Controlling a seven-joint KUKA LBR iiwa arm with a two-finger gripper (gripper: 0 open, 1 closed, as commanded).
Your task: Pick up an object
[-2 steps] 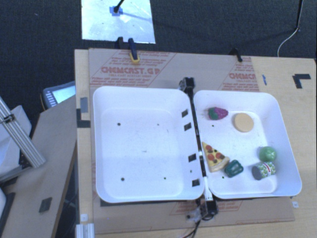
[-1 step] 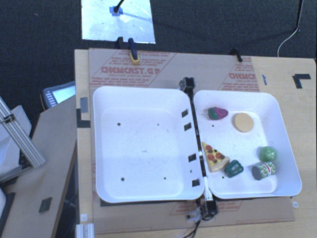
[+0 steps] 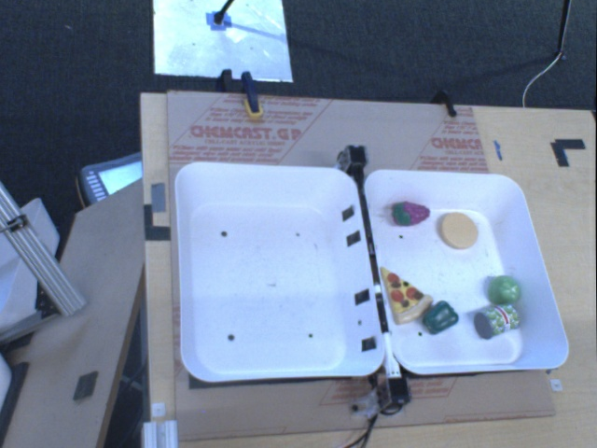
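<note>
All your candidates sit in the right bin; the left bin offers nothing to grasp. Since the arm reaches in from the right, everything worth taking lies on its own side of the divider, and you cannot tell the state of the pincer from this view.

Along the far part of the right bin you have a purple-and-green piece and, just to its right, a round tan disc. Towards the near side lies the pizza slice, close against the divider, with its long axis running from the far left down to the near right. Just beside its near-right end sits a dark green piece, so a grasp there looks crowded. Further right, a green ball sits just above a small can lying on its side, its long axis running left to right.

The disc stands well apart from its neighbours, so it looks the cleanest target, though it is flat. The can calls for fingers closing across its short axis, near to far.
</note>
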